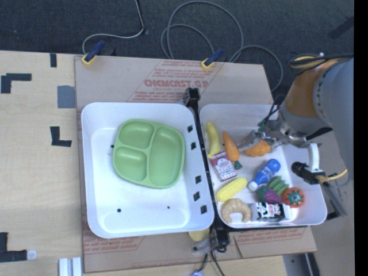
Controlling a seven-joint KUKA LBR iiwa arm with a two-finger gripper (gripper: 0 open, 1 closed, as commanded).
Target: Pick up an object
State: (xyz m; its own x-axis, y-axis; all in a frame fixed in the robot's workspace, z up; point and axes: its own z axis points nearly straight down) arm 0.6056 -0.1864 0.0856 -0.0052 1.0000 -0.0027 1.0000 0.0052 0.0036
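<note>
The arm (322,96) reaches in over the right bin (313,220), and its gripper (257,140) sits low at the bin's upper middle, right against a small orange piece (257,149) that lies just beside the carrot (230,146). The metal fingertips seem to straddle or touch the top of that orange piece, but the slant of the view does not let me say whether they are closed on it or merely beside it, so how far the gripper is open I cannot tell, and I would not call anything held. The orange piece looks to rest on the bin floor, not lifted. Around it the other candidates lie undisturbed: a banana (212,138) along the divider, a pink box (222,167), corn (230,187), a blue bottle (266,172), a croissant (236,210), a tomato (293,196) and a black-and-white carton (269,211). The left bin (92,171) carries a green tray (149,153). As I judge it, the approach is made and the grasp is at or near the closing stage; closing firmly, if not yet done, and raising the piece clear of the bin remain.
</note>
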